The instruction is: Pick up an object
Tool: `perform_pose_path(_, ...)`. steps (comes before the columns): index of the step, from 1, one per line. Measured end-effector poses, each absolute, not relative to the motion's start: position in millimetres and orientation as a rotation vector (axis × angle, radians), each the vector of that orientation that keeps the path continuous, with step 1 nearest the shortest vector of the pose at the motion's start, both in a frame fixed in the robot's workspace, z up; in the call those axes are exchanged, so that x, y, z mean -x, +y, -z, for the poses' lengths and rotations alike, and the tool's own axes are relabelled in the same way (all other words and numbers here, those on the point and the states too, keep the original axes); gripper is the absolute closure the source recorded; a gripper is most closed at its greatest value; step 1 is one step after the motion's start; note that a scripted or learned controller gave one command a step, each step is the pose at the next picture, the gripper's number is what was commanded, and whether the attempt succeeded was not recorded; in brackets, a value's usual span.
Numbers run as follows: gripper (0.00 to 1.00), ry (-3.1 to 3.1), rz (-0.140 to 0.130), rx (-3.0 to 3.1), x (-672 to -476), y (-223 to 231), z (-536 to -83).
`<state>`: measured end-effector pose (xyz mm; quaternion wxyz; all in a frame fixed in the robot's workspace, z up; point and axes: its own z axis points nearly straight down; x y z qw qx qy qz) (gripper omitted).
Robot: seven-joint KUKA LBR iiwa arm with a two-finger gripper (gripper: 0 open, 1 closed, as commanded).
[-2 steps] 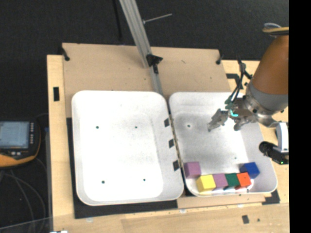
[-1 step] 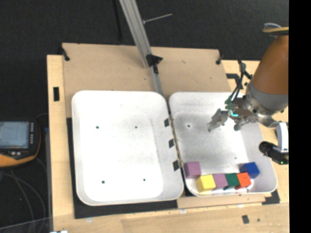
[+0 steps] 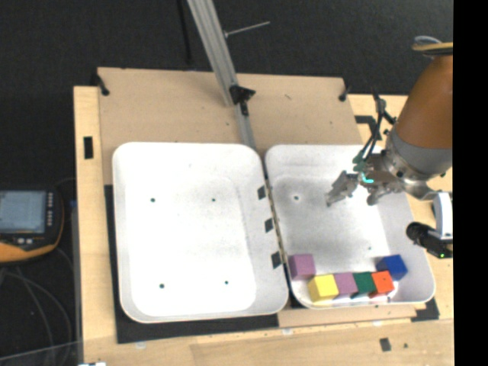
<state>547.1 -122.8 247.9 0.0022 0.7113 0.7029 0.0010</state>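
Several small blocks sit along the front edge of the right bin [image 3: 320,219]: a purple block [image 3: 303,264], a yellow block [image 3: 323,287], a lilac block [image 3: 345,284], a green block [image 3: 364,283], an orange block [image 3: 382,281] and a blue block [image 3: 393,265]. My gripper [image 3: 355,191] hangs over the middle of the right bin, well behind the blocks. Its two fingers are spread apart with nothing between them.
The left bin [image 3: 191,227] lies beside the right one, with black clips on the shared wall. A slanted metal pole [image 3: 217,48] rises from the back of the bench. A small screen device [image 3: 27,216] sits off the bench at the left.
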Motion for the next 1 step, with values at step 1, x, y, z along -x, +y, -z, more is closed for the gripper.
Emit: perform_pose_path(1, 0.00, 2.227, -0.001, -2.217, -547.9, -100.4, -247.2)
